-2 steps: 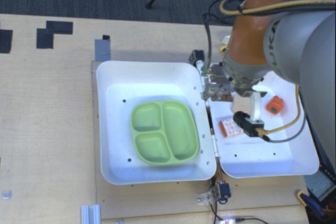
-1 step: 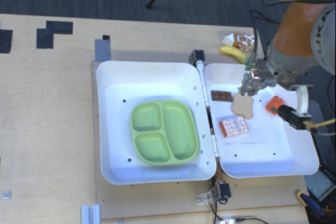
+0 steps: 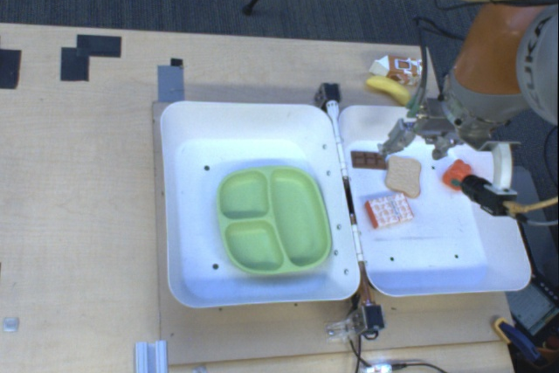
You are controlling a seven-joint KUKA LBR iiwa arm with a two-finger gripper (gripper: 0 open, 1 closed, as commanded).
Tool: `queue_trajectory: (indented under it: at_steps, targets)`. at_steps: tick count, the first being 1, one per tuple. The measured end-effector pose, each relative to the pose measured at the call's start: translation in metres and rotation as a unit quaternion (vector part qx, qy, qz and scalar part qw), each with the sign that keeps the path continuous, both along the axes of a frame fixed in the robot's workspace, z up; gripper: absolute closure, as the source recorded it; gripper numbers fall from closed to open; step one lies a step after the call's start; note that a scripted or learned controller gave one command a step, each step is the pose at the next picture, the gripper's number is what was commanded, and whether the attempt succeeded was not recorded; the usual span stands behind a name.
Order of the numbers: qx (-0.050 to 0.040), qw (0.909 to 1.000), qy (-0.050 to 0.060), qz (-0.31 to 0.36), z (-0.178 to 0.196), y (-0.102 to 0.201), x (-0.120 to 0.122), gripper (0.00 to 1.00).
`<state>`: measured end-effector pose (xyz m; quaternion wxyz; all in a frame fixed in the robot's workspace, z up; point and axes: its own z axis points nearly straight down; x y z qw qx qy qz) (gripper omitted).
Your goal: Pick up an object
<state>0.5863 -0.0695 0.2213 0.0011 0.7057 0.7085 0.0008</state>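
In the right bin (image 3: 454,268) lie a tan bread slice (image 3: 403,177), a brown chocolate bar (image 3: 367,159), a red-and-white checked packet (image 3: 389,210) and a small orange-red item (image 3: 455,174). My gripper (image 3: 416,144) hangs over the bin's back part, just above the bread slice's far edge. Its two fingers are spread apart, open, with nothing between them. The chocolate bar lies just left of the left finger.
The left bin (image 3: 188,131) holds a green divided plate (image 3: 273,219). A yellow banana (image 3: 389,86) and a small snack pack (image 3: 403,65) lie on the bench behind the right bin. A black clip (image 3: 328,92) sits where the bins meet.
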Motion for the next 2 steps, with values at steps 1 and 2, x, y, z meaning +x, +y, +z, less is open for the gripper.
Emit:
queue_trajectory:
  at_steps: [1,2]
  targets:
    - [-0.0004,1.0000,0.001,-0.001,-0.040,-0.086,-0.042,0.00]
    - [-0.0007,1.0000,-0.004,-0.001,-0.123,-0.072,-0.030,0.00]
